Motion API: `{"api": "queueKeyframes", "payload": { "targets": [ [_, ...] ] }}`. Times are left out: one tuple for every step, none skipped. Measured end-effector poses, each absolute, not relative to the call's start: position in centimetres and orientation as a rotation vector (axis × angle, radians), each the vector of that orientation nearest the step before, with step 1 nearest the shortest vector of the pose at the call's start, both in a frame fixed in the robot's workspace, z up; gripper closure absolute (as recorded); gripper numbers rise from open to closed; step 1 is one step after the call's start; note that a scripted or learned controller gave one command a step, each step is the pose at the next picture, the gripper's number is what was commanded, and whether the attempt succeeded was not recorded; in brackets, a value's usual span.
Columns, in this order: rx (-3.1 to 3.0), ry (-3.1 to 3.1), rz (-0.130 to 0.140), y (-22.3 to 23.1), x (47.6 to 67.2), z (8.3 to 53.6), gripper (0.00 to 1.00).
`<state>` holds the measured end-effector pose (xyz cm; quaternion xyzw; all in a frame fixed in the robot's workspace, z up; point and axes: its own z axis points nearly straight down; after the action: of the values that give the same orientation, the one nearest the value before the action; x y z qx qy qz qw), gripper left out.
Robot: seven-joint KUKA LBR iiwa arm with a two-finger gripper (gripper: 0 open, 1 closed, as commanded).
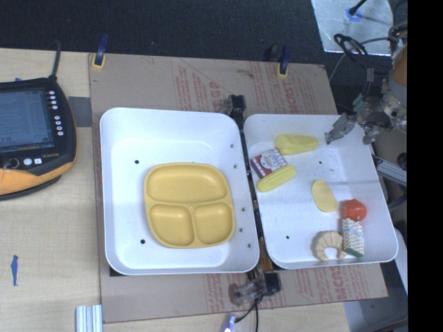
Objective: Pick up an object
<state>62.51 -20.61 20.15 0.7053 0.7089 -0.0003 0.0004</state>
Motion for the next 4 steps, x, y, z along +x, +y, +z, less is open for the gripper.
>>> {"api": "queueKeyframes", "payload": {
  "targets": [
    [2.219,2.231,-0.007,-18.5,58.6,9.1,0.00],
    [2.218,2.229,-0.006,-16.9,55.9,9.2,0.00],
    [2.214,2.226,0.000,-19.7,64.0,26.4,0.00],
    [2.219,2.229,-0.006,-19.2,56.6,16.3,0.00]
  ]
}}
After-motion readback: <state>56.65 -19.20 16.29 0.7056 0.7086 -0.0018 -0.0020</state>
